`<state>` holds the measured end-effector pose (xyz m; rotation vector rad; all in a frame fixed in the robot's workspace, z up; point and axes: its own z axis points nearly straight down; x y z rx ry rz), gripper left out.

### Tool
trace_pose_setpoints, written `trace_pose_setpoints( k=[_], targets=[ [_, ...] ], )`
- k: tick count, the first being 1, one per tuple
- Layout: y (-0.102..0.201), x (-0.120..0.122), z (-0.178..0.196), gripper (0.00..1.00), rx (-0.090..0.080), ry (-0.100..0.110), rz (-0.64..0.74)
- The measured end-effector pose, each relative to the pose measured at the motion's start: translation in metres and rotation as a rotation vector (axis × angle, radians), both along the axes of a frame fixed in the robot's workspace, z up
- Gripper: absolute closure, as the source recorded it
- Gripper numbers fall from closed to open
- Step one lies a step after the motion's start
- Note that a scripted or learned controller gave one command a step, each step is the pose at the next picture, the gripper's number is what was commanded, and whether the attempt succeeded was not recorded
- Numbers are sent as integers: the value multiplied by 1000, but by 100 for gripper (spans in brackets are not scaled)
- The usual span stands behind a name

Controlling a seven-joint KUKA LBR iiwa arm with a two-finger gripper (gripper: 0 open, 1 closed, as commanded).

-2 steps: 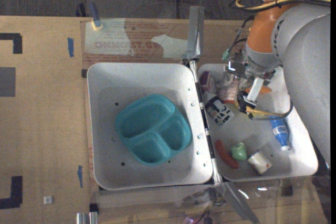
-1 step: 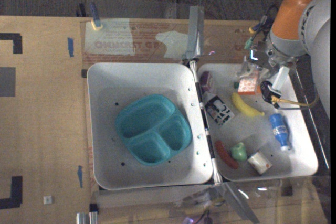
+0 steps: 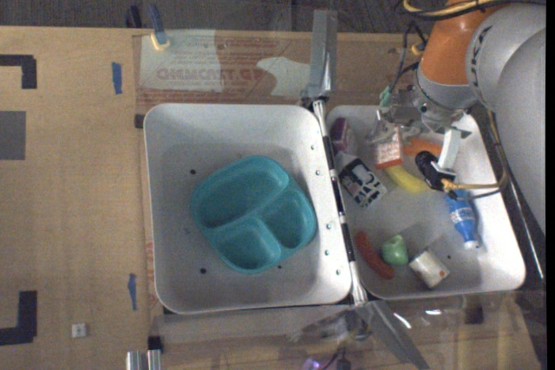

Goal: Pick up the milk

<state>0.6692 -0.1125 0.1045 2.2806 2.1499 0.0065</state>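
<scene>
The left bin point(image 3: 169, 186) lies well off to the view's left of the pincer point(image 3: 388, 133), and in it rests a teal divided plate point(image 3: 253, 212), far from the pincer and lower in the view. In the right bin point(image 3: 496, 260), over whose upper part the pincer hangs, a small purple thing point(image 3: 338, 132) sits just left of the pincer, against the bin's left wall. The milk point(image 3: 362, 182), a white carton with black patches, lies tilted a little below and to the left of the pincer, near it but apart from it. A red sausage-like piece point(image 3: 373, 256) lies well below the pincer. An orange-red box point(image 3: 388, 155) sits right at the pincer's lower end; whether the pincer is released, clenched or grasping that box cannot be told. A green fruit point(image 3: 395, 250) lies well below the pincer, beside the red piece. A yellow piece point(image 3: 406, 179) lies just below and right of the pincer. A pale, tan-topped container point(image 3: 429, 268) rests far below to the right, and a blue bottle point(image 3: 462, 222) lies farther right still, well apart from the pincer.
</scene>
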Motion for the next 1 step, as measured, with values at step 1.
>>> trace_pose_setpoints(
  k=[1],
  targets=[
    [-44,-1,56,100,-1,4,148]
  ],
)
